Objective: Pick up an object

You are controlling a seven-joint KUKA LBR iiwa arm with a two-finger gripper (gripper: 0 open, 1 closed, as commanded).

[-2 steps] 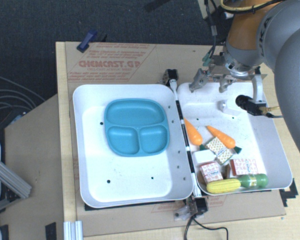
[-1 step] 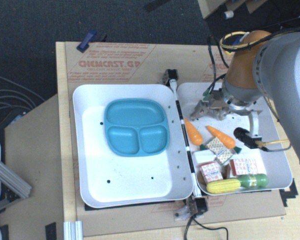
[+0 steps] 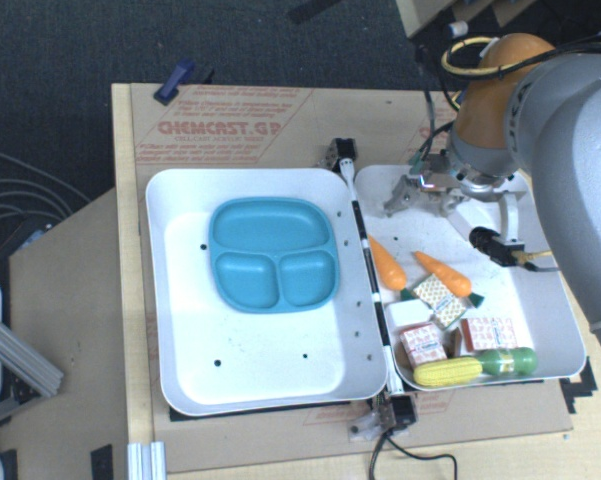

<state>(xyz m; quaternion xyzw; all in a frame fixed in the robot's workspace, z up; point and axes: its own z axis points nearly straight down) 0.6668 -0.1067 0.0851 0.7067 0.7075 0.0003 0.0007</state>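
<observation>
The likeliest things to pick lie in the right bin (image 3: 570,340), heaped toward its near end: two carrots, one (image 3: 385,262) close against the divider between the bins and the other (image 3: 446,273) just beyond it toward the bin's middle, then a checkered packet (image 3: 436,299), a small red-and-white box (image 3: 422,343) and a second box (image 3: 488,333), and, nearest that bin's front rim, a corn cob (image 3: 446,372) touching a green piece (image 3: 510,362). They crowd one another, several touching. The far end of the right bin is bare white floor, and the tool (image 3: 442,190) hangs over that end, well apart from the heap, below the arm's orange band (image 3: 495,88). How far the tool stands open I cannot tell from this slant, and nothing shows in its grip. To the left of the right bin, the left bin (image 3: 170,298) holds a blue divided tray (image 3: 274,253); both bins sit on the bench (image 3: 240,123). I judge the step to be the approach, with no object yet chosen or reached. The next move calls for carrying the tool toward the near end and descending on a piece with free sides; the carrot by the divider looks least hemmed in.
</observation>
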